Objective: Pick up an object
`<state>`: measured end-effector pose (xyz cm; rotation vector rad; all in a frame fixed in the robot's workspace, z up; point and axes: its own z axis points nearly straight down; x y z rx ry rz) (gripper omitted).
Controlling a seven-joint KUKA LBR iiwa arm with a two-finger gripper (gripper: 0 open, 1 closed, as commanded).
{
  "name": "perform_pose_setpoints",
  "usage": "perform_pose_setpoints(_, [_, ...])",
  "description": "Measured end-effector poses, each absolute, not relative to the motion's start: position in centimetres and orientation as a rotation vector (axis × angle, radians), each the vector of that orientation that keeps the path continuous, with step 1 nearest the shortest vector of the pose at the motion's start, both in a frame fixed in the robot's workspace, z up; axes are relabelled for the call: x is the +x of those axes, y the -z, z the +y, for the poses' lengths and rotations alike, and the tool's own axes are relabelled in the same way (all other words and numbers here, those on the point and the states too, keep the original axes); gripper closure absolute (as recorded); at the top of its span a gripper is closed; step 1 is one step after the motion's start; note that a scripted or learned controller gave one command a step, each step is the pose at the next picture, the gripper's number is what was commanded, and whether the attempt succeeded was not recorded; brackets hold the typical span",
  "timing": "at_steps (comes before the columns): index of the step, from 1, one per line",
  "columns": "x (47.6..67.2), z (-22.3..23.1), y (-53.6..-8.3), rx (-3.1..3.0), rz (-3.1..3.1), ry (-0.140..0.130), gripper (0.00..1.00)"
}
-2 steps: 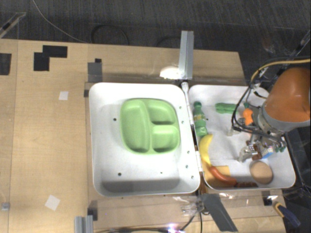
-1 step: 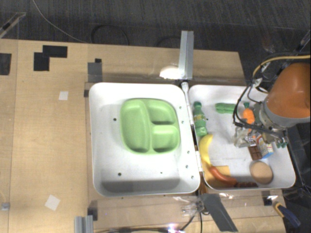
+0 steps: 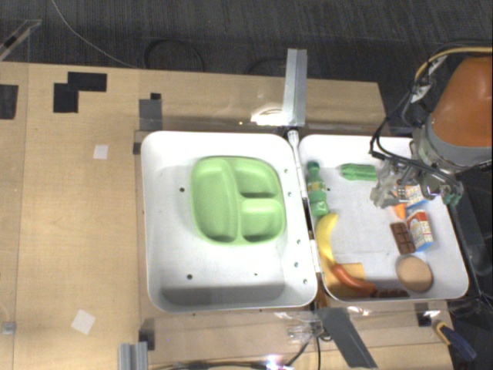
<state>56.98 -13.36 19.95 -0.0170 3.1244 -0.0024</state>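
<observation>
Over the right-hand bin the arm has its tool low among the clutter near the bin's far side, which makes sense for a pick: that is where the loose things are. From where I stand I cannot tell how the tool is set or whether it has anything; the wrist hardware and cables cover it, and nothing is plainly caught in it.

No particular thing is named for the pick, so any of these would do. Just below the tool sit an orange-and-white carton and a brown chocolate bar, side by side and close enough to crowd a grasp. A green elongated item lies just to the tool's left, near the back wall. A green bottle lies along the dividing wall, with a banana curving below it, an orange-red piece at the front edge and a tan round thing in the front corner.

The left bin holds a green sectioned tray, upside up and roughly centred, presumably a place for sorted items. Both bins rest on the wooden table.

My guess is the carton or the small pieces right under the tool are the target, being nearest.
</observation>
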Motion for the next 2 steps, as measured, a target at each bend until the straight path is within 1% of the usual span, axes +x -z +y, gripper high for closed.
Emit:
perform_pose_setpoints(1, [50.29,-19.71,-19.19,-0.493,3.095,0.006,1.0])
perform_pose_setpoints(2, [50.35,-19.55,-19.18,-0.497,3.094,0.005,0.0])
